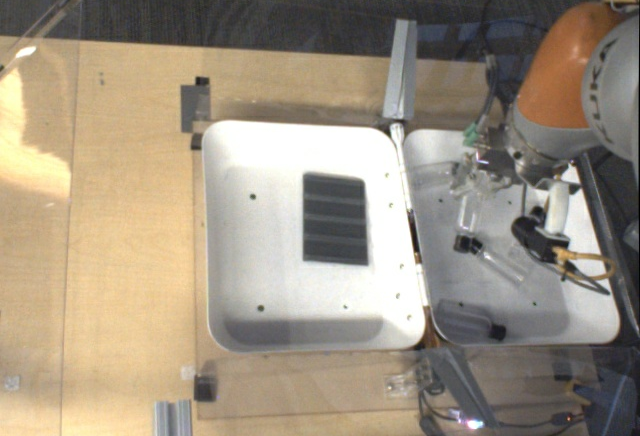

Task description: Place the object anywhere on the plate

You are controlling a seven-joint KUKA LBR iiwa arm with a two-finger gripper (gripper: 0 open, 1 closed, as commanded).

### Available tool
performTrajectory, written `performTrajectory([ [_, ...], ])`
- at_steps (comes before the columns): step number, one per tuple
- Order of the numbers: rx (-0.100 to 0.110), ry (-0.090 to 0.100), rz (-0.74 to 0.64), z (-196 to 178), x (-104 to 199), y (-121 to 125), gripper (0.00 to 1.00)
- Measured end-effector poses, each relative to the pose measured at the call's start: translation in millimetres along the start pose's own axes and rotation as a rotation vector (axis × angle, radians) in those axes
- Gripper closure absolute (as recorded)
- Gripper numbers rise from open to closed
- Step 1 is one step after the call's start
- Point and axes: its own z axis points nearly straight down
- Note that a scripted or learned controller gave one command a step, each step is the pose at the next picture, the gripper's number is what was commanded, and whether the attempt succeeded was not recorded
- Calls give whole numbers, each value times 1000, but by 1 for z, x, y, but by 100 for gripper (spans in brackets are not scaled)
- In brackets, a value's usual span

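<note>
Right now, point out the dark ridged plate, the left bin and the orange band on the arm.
plate (335,219): camera view, on the middle of its ridged top.
left bin (250,154): camera view, on bare white floor left of the plate.
orange band (560,59): camera view, on the middle of its orange shell.

One fixed camera above the bench (120,224) looks down slantwise on both white bins (230,314).

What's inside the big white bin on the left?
Inside the left shallow white bin lies a dark grey ribbed rectangular plate, flat on the bin floor. Whatever is under the plate is covered.
</note>
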Motion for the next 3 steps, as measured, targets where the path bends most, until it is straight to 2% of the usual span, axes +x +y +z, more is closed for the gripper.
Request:
performTrajectory([
  [1,1,0,473,-18,54,28,100],
  [2,4,0,931,12,146,64,100],
  [3,4,4,1243,65,208,34,100],
])
